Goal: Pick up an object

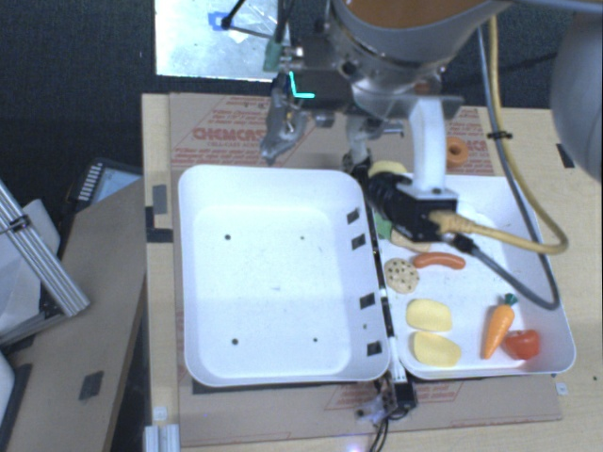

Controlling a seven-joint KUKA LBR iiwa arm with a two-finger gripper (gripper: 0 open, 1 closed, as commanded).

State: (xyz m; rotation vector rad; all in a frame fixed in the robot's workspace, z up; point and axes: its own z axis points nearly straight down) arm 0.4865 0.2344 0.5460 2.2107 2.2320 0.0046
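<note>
The pincer [276, 147] is recorded at the far rim of the left bin [203, 252]. It hangs over the printed cardboard sheet [221, 130] on which both bins are laid upon the desk [155, 281]. Whether it is apart or together cannot be told from this slant, and nothing is seen clamped in it. No item is noted on the floor of the left bin. Every candidate for the pick is found in the right bin [556, 323]. A biscuit [400, 275] is set close to the dividing wall, with a sausage [440, 261] just beside it. A farther yellow slice [429, 315] and a nearer yellow slice [436, 348] are placed one before the other toward the front. A carrot [498, 325] is laid just beside a red vegetable [521, 344], seemingly touching it, in the front corner. A ring doughnut [457, 151] and a yellow item [387, 169] are noted at the far end, the latter partly hidden by arm hardware. The items are judged to be strewn loosely so that most may be approached singly from above. The pick is judged not yet begun, since the pincer is well apart from all of them; a traverse to the right bin and a descent are called for. The biscuit and slices, lying flat, are judged poor holds, and the sausage, lying clear, the likeliest.
</note>
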